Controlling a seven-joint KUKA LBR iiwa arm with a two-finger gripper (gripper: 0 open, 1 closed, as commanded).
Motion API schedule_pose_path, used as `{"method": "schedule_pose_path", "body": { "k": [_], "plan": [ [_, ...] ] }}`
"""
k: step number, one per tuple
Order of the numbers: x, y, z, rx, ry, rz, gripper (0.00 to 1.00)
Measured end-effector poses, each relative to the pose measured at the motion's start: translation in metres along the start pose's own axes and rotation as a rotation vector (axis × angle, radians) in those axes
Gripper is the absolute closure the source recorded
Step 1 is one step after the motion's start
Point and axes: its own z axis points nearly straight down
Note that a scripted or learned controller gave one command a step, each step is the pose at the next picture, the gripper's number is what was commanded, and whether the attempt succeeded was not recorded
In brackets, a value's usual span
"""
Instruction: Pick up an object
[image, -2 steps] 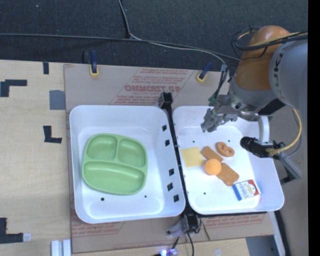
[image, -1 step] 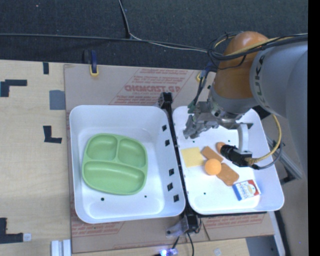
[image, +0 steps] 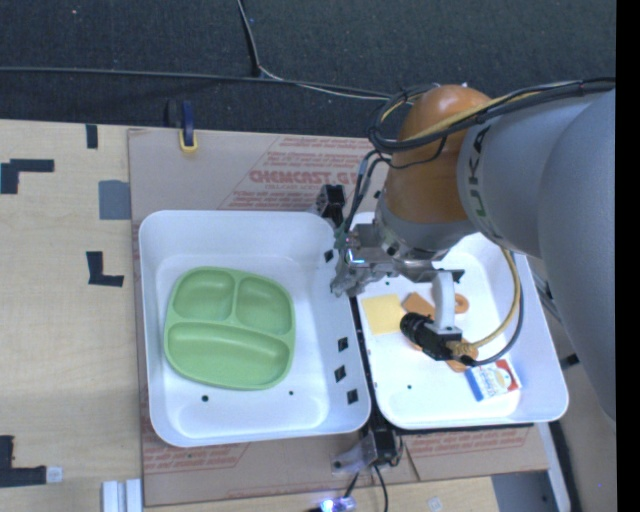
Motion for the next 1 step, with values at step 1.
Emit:
{"method": "schedule_pose_path", "body": {
  "k": [1],
  "plan": [
    [0.055, -0.0213, 0.0081, 0.0, 0.0, -0.001, 1.0]
  ]
}}
